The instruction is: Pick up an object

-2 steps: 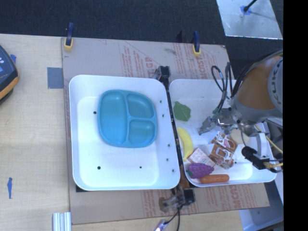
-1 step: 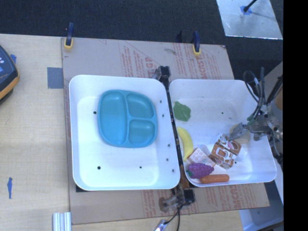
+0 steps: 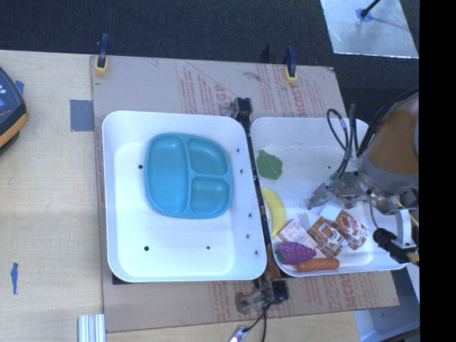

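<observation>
Nothing is being held yet. The gripper (image 3: 324, 194) is being lowered, fingers spread, mid right bin (image 3: 303, 130), just above the snack packets (image 3: 329, 234) by its near edge; grasp pending.

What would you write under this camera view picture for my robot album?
Robot gripper reaches into the right bin of toy food, while a blue plate sits in the left bin.

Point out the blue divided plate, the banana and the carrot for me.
blue divided plate (image 3: 171, 180): camera view, on its large left compartment.
banana (image 3: 274, 209): camera view, on the middle of its curved body.
carrot (image 3: 318, 265): camera view, on the middle of its orange length.
</observation>
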Motion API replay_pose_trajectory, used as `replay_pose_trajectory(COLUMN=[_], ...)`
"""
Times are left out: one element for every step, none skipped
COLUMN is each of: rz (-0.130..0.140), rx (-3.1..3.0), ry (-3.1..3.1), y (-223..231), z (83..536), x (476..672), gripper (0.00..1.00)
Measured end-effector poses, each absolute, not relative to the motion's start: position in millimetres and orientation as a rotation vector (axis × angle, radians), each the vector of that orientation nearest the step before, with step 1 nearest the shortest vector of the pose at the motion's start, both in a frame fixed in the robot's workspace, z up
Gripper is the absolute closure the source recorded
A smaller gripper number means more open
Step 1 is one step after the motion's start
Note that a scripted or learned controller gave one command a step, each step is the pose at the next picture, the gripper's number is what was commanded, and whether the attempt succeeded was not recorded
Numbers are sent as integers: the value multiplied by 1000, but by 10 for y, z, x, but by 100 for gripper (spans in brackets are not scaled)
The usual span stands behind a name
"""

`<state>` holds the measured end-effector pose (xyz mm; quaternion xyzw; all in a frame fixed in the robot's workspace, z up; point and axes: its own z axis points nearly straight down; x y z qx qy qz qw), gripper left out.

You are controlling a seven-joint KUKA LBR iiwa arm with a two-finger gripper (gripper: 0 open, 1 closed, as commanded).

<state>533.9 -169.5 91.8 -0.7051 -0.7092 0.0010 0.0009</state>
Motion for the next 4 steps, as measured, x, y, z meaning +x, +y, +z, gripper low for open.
replay_pose_trajectory(rz=[1, 2, 1, 1], rx=[-2217, -2216, -2216, -2214], ry=[-2226, -2225, -2227, -2229], y=[-2119, -2084, -2114, -2114], z=[924, 923, 923, 952], x=[5992, 6562, 6565, 6567], gripper=[0, 0, 0, 0])
